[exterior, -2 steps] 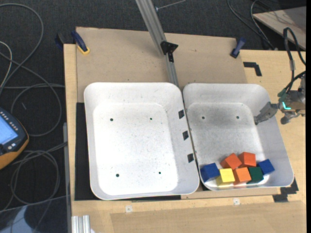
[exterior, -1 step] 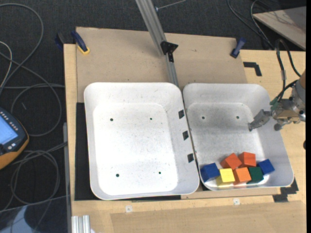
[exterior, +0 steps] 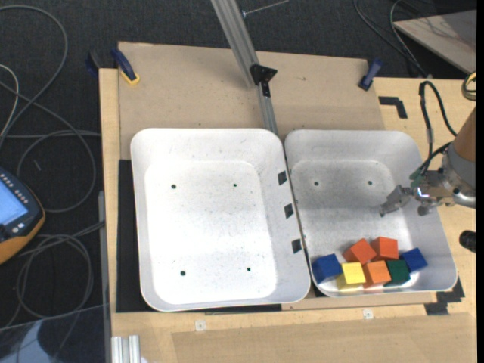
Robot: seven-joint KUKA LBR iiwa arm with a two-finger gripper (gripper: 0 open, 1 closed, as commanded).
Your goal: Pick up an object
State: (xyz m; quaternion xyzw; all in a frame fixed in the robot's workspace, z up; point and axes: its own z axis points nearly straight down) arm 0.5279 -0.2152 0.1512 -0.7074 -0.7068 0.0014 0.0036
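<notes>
Several small blocks lie huddled in the near corner of the right bin (exterior: 340, 153): a blue one (exterior: 326, 266), a yellow one (exterior: 353, 274), orange ones (exterior: 361, 249), a red-orange one (exterior: 387, 246), a green one (exterior: 398, 270) and a second blue one (exterior: 414, 259). My gripper (exterior: 409, 203) hangs at the right side of that bin, above and behind the blocks, its two fingers spread apart with nothing between them. The grey wrist (exterior: 457, 180) reaches in from the right edge.
The left bin (exterior: 151, 150) sits beside the right one, joined by black clips. A slanted metal rail (exterior: 242, 40) runs up from between the bins. Cables and a handheld pendant (exterior: 15, 210) lie on the floor at left.
</notes>
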